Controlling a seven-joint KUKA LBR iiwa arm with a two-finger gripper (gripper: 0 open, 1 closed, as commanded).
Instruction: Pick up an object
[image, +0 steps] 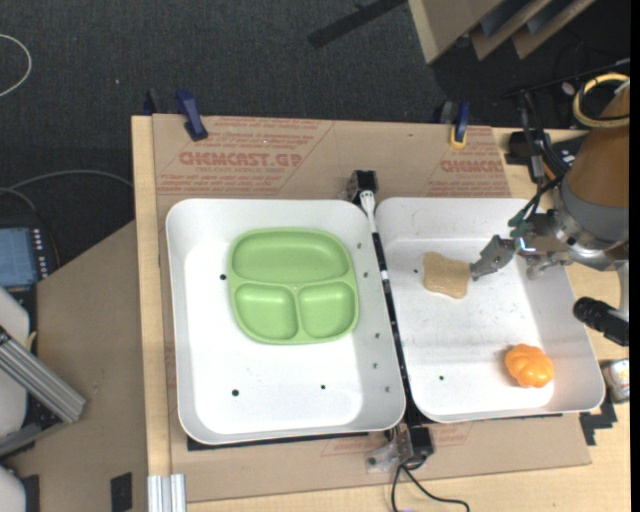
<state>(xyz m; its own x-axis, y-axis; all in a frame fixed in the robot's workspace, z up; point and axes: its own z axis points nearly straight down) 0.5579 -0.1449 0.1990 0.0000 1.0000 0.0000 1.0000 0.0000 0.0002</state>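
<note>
The hand (492, 260), finger state indeterminate from here, sits low in the right bin (560, 395) just beside the tan object (445, 276) near that bin's far-left corner, apparently positioned for grasping, with the orange object (527, 366) well apart

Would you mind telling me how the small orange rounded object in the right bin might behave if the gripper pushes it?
The small orange rounded object looks lumpy rather than spherical, so it would probably wobble or roll briefly. It lies near the right white bin's front rim, which would likely stop it.
</note>
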